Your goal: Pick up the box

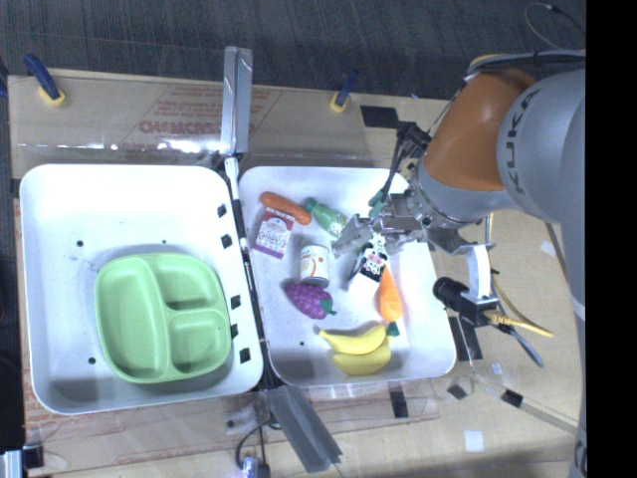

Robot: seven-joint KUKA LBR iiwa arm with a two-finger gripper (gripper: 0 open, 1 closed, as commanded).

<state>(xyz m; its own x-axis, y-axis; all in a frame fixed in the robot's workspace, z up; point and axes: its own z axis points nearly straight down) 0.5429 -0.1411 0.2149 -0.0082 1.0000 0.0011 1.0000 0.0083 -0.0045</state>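
Note:
The box [271,235] is a small pink and purple carton lying flat in the right bin [423,352], close to its left wall. My gripper [362,242] hangs over the middle of that bin, to the right of the box and apart from it. A small black and white item [373,264] sits directly under the gripper; whether it is held is unclear. The grey arm with its orange band [478,137] reaches in from the right.
Around the box lie a red sausage [286,207], a green bottle [323,215], a can [315,264], purple grapes [309,298], a banana [355,339] and a carrot [389,297]. The left bin [60,207] holds a green divided plate [164,317].

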